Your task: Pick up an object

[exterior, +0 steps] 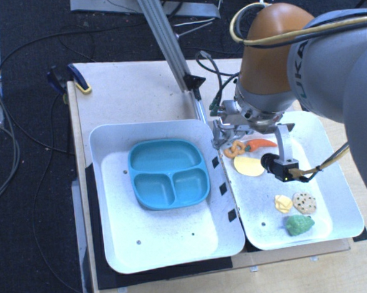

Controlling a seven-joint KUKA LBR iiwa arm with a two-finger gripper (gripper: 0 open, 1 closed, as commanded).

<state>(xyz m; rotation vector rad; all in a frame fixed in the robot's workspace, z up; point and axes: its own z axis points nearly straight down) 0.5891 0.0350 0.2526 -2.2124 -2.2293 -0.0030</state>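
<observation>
My gripper [228, 135] hangs low over the far left corner of the right bin [337, 194], under the orange wrist band. Just below it lie an orange pretzel-shaped piece [236, 149] and a red-orange carrot-like piece [261, 143], both very close to the gripper. A pale yellow oval [247, 166] rests a little nearer the camera. Toward the bin's front sit a small yellow lump [283, 203], a spotted cookie [304, 202] and a green broccoli-like piece [299, 224]. Nothing is visibly held.
The left bin [115, 241] holds a blue divided plate [170, 173]. A slanted metal pole [167, 40] rises behind the bins near the gripper. A black fitting with a yellow cable [284, 169] hangs off the arm above the right bin's middle.
</observation>
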